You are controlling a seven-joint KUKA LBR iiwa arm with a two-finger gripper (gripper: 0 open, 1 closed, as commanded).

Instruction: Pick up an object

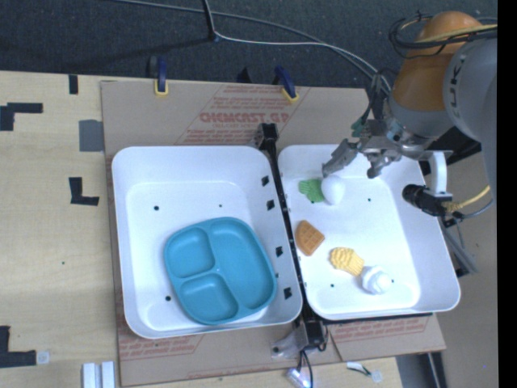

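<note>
My gripper hangs over the back of the right bin, open, with nothing between its fingers. Just below its left fingertip lies a white and green toy, near the bin's back left corner. An orange waffle-like piece sits by the left wall. To its right lies a yellow corn-like piece, and a small white object rests beside that near the front.
The left bin holds a blue divided plate toward its front. A black divider with clips runs between the bins. Both bins stand on cardboard, and cables cross the dark bench at the back.
</note>
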